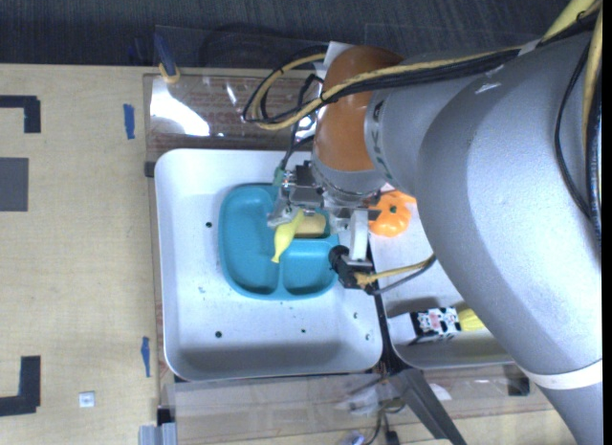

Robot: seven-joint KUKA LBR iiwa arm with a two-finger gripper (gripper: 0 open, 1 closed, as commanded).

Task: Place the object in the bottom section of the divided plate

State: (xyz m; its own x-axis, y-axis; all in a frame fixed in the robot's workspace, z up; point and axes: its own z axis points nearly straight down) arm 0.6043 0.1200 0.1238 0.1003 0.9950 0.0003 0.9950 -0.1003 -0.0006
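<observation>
I see my end effector (290, 215) hanging over the blue plastic divided plate (251, 247) in the left white bin (186, 271), apparently pinching a yellow banana-shaped toy (285, 236) that dangles above the plate's right side, presumably ready for lowering.

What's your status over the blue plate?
Gripper over the blue divided plate, grip unclear. Yellow object lies at the plate's divider. Orange toy beside the wrist.
</observation>
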